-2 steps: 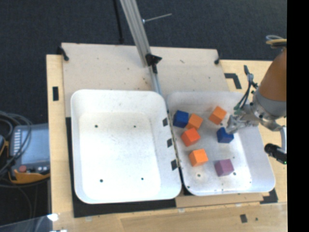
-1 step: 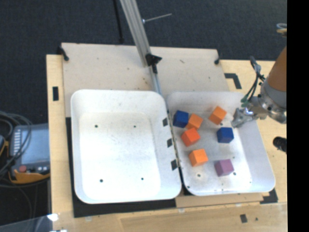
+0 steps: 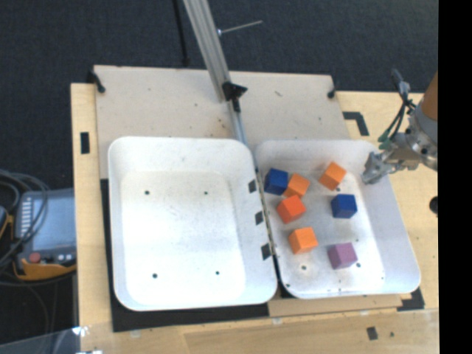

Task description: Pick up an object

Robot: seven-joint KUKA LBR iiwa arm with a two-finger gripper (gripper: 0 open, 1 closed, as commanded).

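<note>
Right now the gripper [image 3: 375, 169] sits at the right of the frame, over the upper right rim of the right bin [image 3: 391, 271]; whether it is spread or pressed together I cannot tell, since it shows as a small grey blur against the white wall; nothing can be seen between its tips, so I judge it to be carrying nothing.

All the candidates lie in the right bin, probably because that is the side the arm reaches first; the left bin [image 3: 125, 198] takes up the middle left of the frame. A blue cube [image 3: 276, 181] lies at the bin's upper left, touching or just beside an orange cube [image 3: 299, 185]; below those is a redder orange cube [image 3: 291, 208], and lower again another orange one [image 3: 303, 239]. A fifth orange cube [image 3: 333, 175] stands apart toward the upper right, near the gripper; a second blue cube [image 3: 344, 206] lies just below it; a purple cube [image 3: 342, 255] sits near the lower right.

As a judgement, the pick has not begun; the loose cubes on the right offer clearer room on both sides than the crowded cluster at the left, where a neighbour could be knocked.
</note>
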